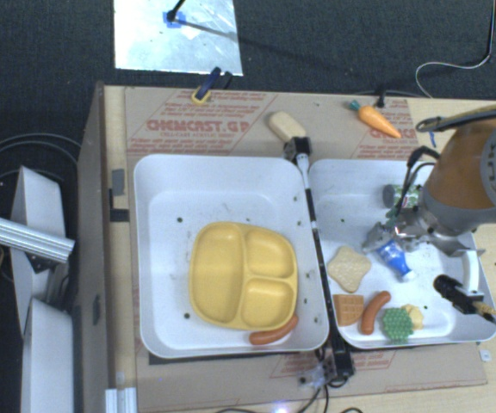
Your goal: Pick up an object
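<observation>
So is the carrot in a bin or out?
Out. The carrot lies on the cardboard behind the right bin.

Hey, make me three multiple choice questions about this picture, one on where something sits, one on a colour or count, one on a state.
1. Where is the yellow divided tray?
A. In the left bin
B. In the right bin
C. On the cardboard behind the bins

2. How many compartments does that tray have?
A. Two
B. Three
C. Five

3. How does the toy carrot lie?
A. Inside the right bin
B. Outside both bins, on the cardboard
C. On the yellow tray

Answers: 1 A, the tray rests on the floor of the left bin. 2 B, one long section and two smaller ones show. 3 B, the carrot lies on the cardboard behind the right bin, while the gripper is over that bin.
</observation>
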Available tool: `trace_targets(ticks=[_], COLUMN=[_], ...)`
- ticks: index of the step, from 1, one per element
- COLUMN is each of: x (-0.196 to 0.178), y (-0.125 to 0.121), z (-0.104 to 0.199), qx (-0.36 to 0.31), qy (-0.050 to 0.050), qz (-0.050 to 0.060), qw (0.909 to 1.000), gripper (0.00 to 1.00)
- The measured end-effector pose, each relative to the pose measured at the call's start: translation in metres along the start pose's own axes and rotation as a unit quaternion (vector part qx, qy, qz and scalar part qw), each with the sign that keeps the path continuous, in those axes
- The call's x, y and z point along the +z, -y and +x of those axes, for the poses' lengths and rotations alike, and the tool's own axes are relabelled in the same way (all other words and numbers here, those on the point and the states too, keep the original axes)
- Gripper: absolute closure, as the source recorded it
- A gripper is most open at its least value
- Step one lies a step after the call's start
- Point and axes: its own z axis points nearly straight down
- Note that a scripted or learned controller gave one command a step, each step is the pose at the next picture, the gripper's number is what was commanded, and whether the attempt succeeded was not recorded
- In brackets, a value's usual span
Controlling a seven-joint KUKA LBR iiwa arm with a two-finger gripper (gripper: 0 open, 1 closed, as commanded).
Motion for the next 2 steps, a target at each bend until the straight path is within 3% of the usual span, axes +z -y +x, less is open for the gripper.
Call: trace_targets(ticks=[1,2], x=[-0.011,-0.101], y=[-0.001,-0.008], z=[0.0,0.095], qx=[-0.001,-0.002], qy=[0.0,-0.001], qz=[-0.001,-0.002], qw=[1.0,1.0], gripper=[1.0,1.0])
